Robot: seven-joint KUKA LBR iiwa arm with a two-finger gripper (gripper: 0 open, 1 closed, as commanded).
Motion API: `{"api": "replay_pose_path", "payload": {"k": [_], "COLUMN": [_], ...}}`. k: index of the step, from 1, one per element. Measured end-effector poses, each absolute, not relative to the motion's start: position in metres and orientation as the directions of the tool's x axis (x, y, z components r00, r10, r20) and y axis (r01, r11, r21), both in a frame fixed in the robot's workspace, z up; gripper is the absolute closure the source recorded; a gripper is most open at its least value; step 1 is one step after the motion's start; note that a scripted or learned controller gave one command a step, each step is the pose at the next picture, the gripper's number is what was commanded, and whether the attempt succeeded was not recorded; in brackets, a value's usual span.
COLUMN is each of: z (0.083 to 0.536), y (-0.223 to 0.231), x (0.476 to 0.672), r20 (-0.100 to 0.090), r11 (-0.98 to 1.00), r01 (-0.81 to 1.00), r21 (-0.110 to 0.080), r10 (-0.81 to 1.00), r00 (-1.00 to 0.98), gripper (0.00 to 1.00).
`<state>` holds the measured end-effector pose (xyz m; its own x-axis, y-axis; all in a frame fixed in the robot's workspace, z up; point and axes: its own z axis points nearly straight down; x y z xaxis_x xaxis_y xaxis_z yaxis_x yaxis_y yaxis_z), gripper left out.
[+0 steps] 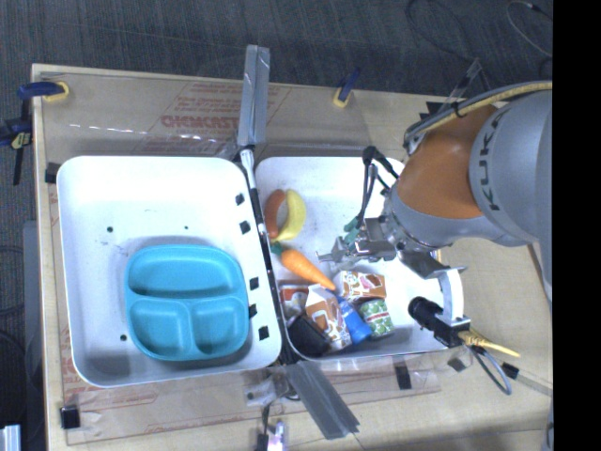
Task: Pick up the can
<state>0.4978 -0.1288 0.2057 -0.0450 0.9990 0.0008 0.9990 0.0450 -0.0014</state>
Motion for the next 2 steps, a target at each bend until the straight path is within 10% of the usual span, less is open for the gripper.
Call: {"api": "replay_pose_path", "payload": {"k": [1,2], "z": [0.2254,0.2252], "y": [-0.1744,-0.1740], "x": [0.5880,0.5880], "r20": [0.000,0.000], "r11": [0.022,0.023], "r01": [1.000,1.000], "r21": [-0.003,-0.004], "r10": [1.000,1.000], "r00": [-0.022,-0.022], "gripper": [1.00,0.00]}}
